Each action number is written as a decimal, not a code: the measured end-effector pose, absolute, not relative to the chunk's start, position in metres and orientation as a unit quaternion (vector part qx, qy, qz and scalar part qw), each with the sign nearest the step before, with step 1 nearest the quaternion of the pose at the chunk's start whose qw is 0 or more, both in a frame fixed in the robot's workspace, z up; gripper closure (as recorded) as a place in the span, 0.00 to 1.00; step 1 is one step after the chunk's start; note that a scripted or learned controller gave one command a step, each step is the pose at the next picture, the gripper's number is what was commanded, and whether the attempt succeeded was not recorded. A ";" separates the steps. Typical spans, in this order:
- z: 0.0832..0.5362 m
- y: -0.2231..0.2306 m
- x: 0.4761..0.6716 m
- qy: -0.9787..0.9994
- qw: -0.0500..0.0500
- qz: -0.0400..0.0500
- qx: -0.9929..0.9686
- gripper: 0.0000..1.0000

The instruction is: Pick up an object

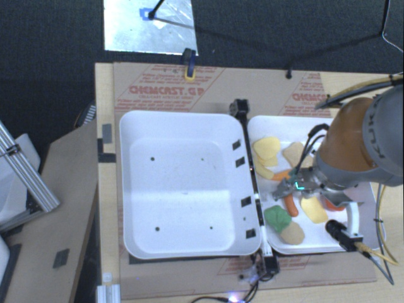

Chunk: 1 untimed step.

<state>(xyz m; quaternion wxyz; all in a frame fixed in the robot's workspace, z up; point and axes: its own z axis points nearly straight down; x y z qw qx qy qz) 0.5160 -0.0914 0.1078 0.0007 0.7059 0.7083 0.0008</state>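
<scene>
Sausage (290, 205) under pincer (295, 187), right bin (353, 242).

Orange-red sausage lies in the right bin among toy foods, long axis running diagonally from upper left to lower right, just below and beside the pincer. Green piece (276, 216) touches its lower left; yellow piece (314, 209) sits right. Pincer's opening cannot be told; nothing visibly gripped.
</scene>
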 end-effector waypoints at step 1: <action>0.119 -0.091 0.517 0.709 0.001 0.001 0.705 1.00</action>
